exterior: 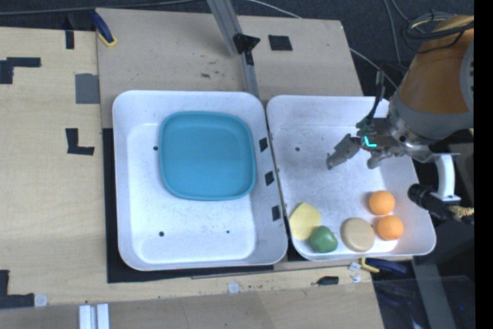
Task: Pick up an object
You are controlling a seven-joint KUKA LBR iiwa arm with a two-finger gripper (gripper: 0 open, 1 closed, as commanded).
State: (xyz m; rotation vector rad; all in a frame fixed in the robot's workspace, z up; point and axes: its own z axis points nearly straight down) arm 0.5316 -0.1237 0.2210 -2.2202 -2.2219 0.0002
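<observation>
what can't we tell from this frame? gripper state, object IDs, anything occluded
- Gripper in the camera view: small and dark over the right bin; nothing is seen between its fingers.
- Yellow object, green object, beige object and two orange balls: too small to identify.
- Green object's contact with the yellow one: unclear.
- Arm: cut off at the right.

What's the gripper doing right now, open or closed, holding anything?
Gripper: open, holding nothing, fingers spread above the bare floor of the right bin.
</observation>
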